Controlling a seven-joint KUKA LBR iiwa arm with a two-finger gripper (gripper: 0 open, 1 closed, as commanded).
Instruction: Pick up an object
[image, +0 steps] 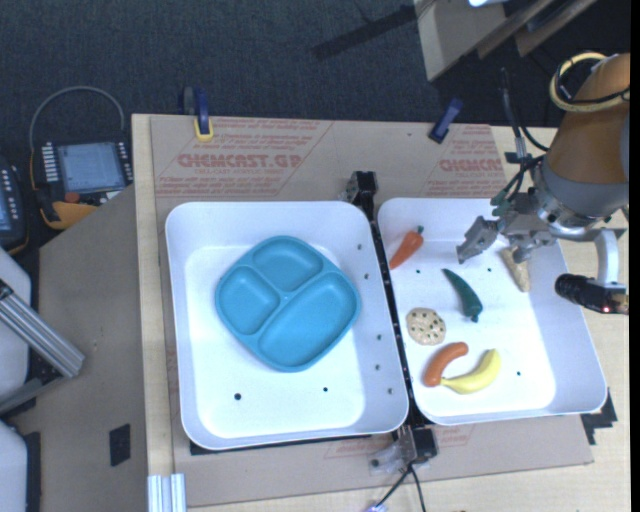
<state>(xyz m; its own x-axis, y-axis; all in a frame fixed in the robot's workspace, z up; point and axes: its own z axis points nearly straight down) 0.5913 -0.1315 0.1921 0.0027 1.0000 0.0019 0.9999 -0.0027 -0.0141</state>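
Note:
The right bin (570, 390) holds a small orange carrot (405, 247), a dark green pepper (464, 293), a round cookie (426, 325), a red-orange sausage (444, 362) and a yellow banana (474, 373). My gripper (497, 254) hangs over the upper part of this bin, just up and right of the pepper. It is open, its two fingers spread apart with nothing between them. The carrot lies to its left, the cookie, sausage and banana lower down.
The left bin (200, 330) carries a blue divided plate (288, 301). A black clamp (362, 187) sits at the top of the ridge between the bins. The arm's orange band (598, 85) rises at the upper right. Bare white floor lies at the right bin's right side.

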